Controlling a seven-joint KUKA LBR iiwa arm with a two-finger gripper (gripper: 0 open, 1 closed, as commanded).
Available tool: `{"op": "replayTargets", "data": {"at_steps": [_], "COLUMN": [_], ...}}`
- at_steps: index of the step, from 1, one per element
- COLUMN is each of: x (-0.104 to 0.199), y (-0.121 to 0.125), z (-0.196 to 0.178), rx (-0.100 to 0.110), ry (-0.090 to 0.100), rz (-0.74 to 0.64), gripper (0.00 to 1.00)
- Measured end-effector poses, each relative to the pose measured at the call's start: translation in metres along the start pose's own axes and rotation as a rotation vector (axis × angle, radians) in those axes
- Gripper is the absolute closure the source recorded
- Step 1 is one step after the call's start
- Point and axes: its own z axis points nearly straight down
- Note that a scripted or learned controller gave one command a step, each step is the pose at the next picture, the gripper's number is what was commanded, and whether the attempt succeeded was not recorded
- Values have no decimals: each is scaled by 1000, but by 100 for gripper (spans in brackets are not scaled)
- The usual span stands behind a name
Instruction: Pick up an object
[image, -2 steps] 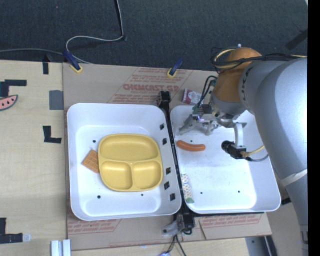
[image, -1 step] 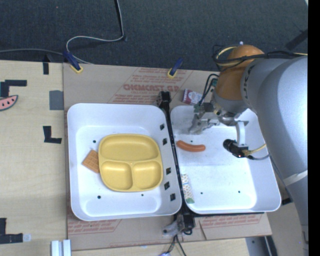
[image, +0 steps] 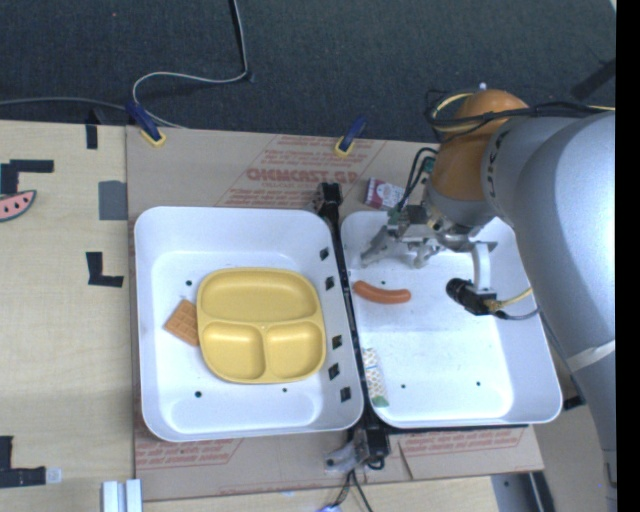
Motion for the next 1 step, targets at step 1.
{"op": "replayTargets", "data": {"at_steps": [1], "x": [3], "y": [-19], "z": [10], "rx": [0], "ry": [0], "rz": [1], "gripper": [0]}}
